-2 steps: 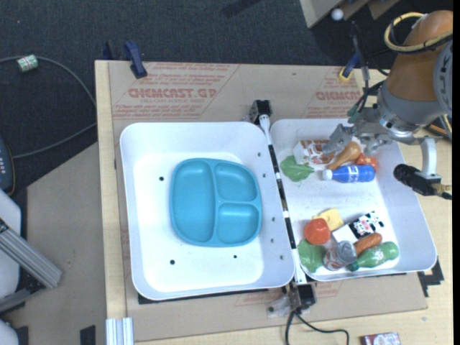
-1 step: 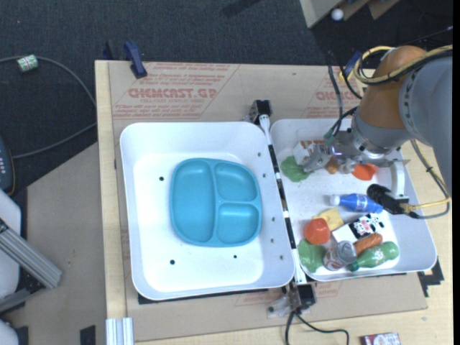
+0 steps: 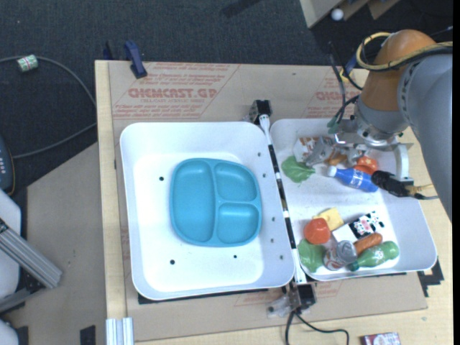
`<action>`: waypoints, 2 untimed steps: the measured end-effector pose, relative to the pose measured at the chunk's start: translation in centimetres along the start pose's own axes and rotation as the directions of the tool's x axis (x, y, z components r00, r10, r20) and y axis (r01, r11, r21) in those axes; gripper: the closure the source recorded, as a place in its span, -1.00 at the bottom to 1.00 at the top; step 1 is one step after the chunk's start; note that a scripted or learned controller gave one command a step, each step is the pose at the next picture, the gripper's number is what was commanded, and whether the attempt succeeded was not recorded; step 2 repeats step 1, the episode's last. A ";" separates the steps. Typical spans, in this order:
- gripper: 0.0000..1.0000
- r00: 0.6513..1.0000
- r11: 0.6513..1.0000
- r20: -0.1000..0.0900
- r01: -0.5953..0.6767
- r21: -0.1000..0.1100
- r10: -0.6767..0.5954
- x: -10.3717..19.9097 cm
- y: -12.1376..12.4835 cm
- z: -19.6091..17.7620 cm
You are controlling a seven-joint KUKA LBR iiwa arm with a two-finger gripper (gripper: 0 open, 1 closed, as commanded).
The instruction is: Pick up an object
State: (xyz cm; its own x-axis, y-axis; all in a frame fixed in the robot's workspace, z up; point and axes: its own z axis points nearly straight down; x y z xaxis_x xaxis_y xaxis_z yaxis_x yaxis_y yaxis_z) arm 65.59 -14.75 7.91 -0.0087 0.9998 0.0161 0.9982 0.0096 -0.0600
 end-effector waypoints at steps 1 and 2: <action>-1.00 1.000 1.000 -0.005 0.002 -0.002 -0.002 -1.5 0.1 0.0; -1.00 1.000 1.000 -0.005 0.002 -0.002 -0.002 -1.5 0.1 0.0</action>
